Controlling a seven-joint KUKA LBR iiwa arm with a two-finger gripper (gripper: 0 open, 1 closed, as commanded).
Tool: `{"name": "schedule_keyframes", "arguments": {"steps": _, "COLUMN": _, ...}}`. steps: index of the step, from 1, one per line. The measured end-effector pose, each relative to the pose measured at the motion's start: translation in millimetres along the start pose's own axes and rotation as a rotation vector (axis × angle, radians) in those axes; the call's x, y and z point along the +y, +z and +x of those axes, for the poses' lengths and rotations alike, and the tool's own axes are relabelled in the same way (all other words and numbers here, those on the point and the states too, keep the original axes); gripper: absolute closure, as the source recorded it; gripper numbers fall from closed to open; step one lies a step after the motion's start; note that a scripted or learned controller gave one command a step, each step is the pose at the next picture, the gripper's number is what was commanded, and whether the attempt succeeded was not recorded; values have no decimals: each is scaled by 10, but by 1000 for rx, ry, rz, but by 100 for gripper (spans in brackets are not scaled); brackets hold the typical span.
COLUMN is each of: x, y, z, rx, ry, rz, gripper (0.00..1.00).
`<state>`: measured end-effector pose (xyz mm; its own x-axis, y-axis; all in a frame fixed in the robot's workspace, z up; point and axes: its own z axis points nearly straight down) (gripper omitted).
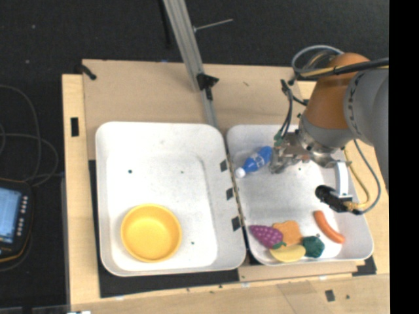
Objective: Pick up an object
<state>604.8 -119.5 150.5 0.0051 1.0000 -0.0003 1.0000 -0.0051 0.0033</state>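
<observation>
Yellow bowl (151, 232), blue bottle (256, 160) — white bins (163, 136), orange sausage (328, 226).

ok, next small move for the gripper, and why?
Probably nudge left and down onto the blue bottle: the gripper sits just beside its right end in the right bin, and nothing visibly sits between its fingers yet.

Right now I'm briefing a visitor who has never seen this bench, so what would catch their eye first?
Probably the yellow bowl, bright against the left bin, near its front. Next comes the arm's orange band, above the right bin, with the end effector low beside a blue bottle at that bin's back. Then the cluster of toy food along the right bin's front edge, with an orange sausage beside it.
</observation>
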Motion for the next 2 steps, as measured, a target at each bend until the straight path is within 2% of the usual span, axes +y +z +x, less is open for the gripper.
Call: {"name": "schedule_keyframes", "arguments": {"steps": 2, "x": 73, "y": -892, "z": -42, "rx": -1, "ry": -7, "rz": -3, "gripper": 100}}
